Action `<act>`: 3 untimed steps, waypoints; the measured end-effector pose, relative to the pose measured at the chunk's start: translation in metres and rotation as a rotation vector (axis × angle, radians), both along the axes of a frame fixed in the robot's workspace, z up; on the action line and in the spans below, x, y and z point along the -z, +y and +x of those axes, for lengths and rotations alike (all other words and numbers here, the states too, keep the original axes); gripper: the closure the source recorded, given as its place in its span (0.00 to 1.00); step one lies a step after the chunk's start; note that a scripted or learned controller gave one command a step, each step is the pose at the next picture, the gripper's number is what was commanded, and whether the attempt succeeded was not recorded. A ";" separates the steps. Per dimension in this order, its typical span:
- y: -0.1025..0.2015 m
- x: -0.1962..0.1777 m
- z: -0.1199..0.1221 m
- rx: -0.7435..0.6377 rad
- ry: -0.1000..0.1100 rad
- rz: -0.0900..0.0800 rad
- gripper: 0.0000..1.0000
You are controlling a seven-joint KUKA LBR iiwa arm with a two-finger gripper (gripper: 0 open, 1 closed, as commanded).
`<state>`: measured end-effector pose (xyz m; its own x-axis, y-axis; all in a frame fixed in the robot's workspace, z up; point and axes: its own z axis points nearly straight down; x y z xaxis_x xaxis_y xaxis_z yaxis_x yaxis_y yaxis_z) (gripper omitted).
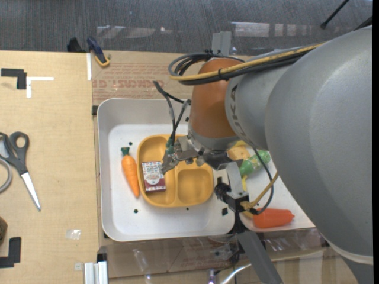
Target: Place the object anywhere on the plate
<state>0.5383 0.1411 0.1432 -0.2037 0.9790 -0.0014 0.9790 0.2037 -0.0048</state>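
Note:
A yellow divided plate (pixel 192 189) lies in the left white bin (pixel 112 176). A small red and white carton (pixel 153 177) rests in the plate's left compartment. My gripper (pixel 173 156) hangs just above the plate, right beside the carton's upper right corner. An orange carrot (pixel 130 173) lies on the bin floor, to the left of the plate and touching its rim. The arm's orange band and grey body hide the plate's upper right part.
A green and yellow item (pixel 251 160) and an orange-red item (pixel 273 218) lie in the right bin, partly hidden by the arm. Scissors (pixel 22 165) rest on the wooden bench at left. Cables loop above the wrist.

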 end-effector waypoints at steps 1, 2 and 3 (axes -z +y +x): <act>-0.002 -0.008 0.000 0.002 0.003 -0.002 1.00; -0.039 -0.093 0.001 0.026 -0.002 -0.001 1.00; 0.033 -0.100 -0.045 -0.224 -0.001 0.001 1.00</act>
